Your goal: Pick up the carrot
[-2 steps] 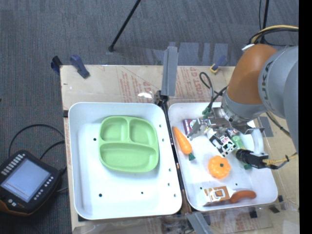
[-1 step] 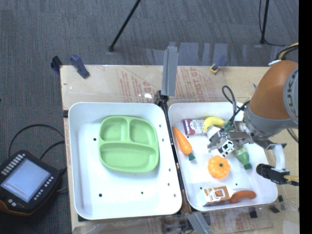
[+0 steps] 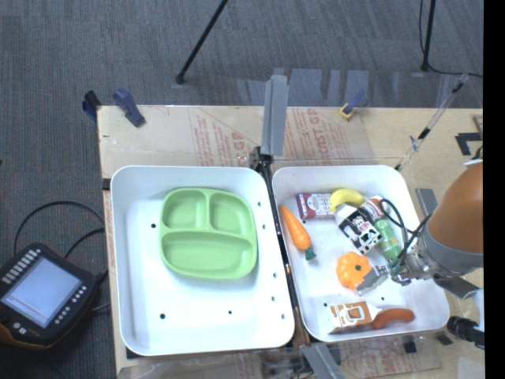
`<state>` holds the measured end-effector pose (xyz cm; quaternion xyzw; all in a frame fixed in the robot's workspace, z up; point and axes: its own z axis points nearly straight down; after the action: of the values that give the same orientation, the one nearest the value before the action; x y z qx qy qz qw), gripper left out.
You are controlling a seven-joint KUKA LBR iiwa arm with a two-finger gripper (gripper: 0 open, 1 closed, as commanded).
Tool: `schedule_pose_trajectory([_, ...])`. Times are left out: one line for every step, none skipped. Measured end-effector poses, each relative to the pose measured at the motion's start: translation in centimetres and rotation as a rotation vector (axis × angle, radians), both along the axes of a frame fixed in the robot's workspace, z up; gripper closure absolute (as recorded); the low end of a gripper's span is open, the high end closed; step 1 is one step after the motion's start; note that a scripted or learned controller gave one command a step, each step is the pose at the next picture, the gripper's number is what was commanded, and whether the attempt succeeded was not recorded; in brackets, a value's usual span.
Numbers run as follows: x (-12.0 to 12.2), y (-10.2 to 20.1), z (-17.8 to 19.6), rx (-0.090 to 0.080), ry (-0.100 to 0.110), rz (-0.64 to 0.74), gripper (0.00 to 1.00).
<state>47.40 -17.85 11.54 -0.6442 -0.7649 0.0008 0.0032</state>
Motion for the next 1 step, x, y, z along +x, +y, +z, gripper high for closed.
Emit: schedule_pose_trajectory([4.03,-1.66,2.50,-0.002,-0.002,-0.081,0.00])
